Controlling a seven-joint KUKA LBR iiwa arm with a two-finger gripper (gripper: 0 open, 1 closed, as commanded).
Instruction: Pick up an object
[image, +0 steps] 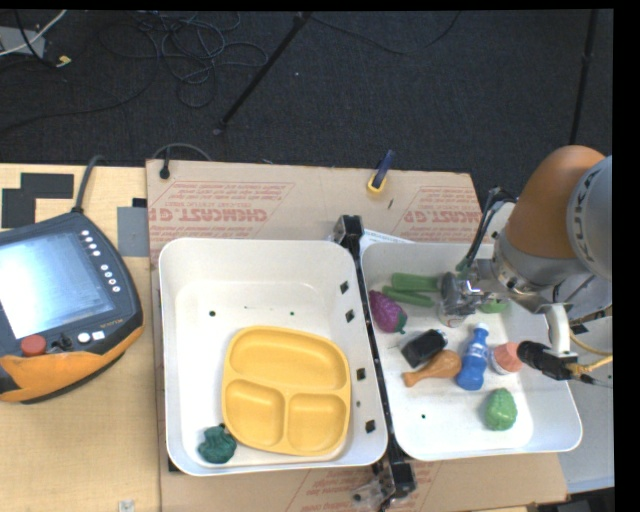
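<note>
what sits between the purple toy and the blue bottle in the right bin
In the camera view, a black block and an orange drumstick-shaped toy lie between the purple toy and the blue bottle.

In the right bin (560, 430), the gripper (458, 297) is seen above a blue bottle (473, 360); a black object (424, 347) lies at its seven o'clock, a green lump (500, 410) at five.

Two white bins (262, 262) are seen. A yellow compartment tray (285, 390) and a dark green lump (215, 445) are shown in the left one. In the right one, a purple object (386, 311), a blue bottle (473, 358) with a white cap, and a light green piece (500, 410) are seen.
</note>
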